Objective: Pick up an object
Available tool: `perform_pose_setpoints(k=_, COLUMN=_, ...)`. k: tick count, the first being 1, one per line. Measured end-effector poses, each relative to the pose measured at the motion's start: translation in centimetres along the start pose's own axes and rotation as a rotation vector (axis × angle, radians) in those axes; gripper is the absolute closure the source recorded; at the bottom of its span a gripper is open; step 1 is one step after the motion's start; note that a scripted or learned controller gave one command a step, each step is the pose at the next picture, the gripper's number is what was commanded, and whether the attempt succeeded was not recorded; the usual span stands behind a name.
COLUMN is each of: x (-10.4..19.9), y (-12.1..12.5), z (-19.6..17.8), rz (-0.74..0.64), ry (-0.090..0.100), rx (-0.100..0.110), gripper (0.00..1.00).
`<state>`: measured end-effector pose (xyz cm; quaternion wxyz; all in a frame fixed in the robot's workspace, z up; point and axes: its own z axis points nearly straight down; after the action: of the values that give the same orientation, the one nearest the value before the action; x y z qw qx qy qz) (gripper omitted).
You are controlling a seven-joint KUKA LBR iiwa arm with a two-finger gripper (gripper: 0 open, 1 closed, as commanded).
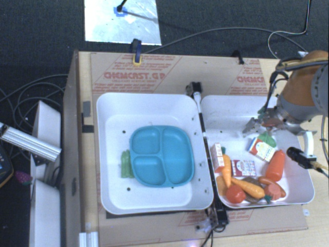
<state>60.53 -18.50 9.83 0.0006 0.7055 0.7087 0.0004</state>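
Slanted overhead view, both bins (154,106)

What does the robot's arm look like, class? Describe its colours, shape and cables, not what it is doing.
The arm is rounded and grey, with a broad orange band above the wrist. Thin dark cables loop along its side towards the gripper, which is a small piece of silvery metal. No lettering can be made out on it.
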Motion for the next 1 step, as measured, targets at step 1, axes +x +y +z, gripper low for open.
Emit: perform_pose_setpoints(k=1, x=0.2, y=-1.92, z=1.39, rz=0.002, ry=0.0, rx=0.0, gripper=0.0)
